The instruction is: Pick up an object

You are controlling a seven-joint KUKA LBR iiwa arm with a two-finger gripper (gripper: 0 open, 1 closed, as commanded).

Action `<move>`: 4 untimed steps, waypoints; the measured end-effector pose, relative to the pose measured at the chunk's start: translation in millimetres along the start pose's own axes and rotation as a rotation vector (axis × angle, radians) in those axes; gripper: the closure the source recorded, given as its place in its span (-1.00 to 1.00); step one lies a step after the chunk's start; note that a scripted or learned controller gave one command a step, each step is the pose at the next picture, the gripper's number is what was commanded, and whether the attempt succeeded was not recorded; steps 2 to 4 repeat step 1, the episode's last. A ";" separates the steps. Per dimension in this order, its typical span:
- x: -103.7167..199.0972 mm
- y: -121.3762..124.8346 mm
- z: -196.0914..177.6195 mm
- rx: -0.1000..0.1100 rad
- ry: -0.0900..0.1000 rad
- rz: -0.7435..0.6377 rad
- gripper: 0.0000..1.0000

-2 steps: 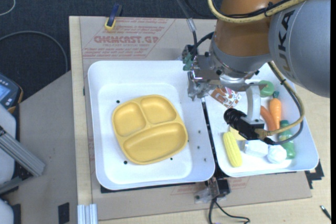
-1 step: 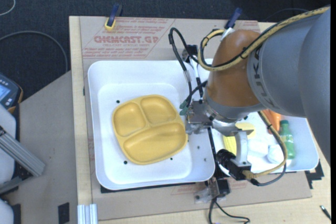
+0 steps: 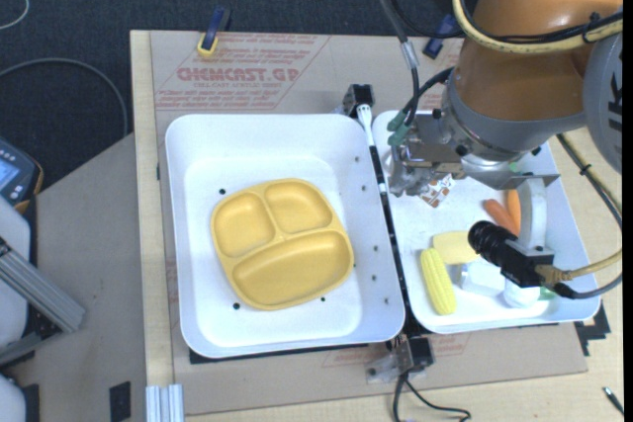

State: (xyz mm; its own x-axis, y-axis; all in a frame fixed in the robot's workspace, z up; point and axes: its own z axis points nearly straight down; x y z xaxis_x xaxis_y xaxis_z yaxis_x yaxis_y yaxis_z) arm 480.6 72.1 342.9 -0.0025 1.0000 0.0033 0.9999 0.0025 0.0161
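My gripper [image 3: 415,175] hangs low over the far left part of the right bin [image 3: 495,316], close to the wall between the bins. The arm's grey wrist and orange band cover most of it from above. A small red and white object [image 3: 436,190] lies right beside the gripper's tip; I cannot tell whether they touch. Nearer the front of that bin lie a yellow corn cob [image 3: 437,280], a pale yellow block [image 3: 452,247] and an orange carrot [image 3: 502,212]. A yellow divided plate [image 3: 282,242] rests in the left bin [image 3: 188,242].
A black hose fitting [image 3: 499,250] from the arm reaches over the right bin, above a white and pale blue item [image 3: 490,280]. Cables run along the divider and off the bench's far side. A small blue and yellow clip [image 3: 211,33] sits on the cardboard behind the bins.
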 end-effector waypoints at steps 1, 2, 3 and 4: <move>0.7 -0.5 -1.9 0.014 -0.004 0.001 1.00; 0.7 -0.5 -1.9 0.014 -0.004 0.001 1.00; 0.7 -0.5 -1.9 0.014 -0.004 0.001 1.00; 0.7 -0.5 -1.9 0.014 -0.004 0.001 1.00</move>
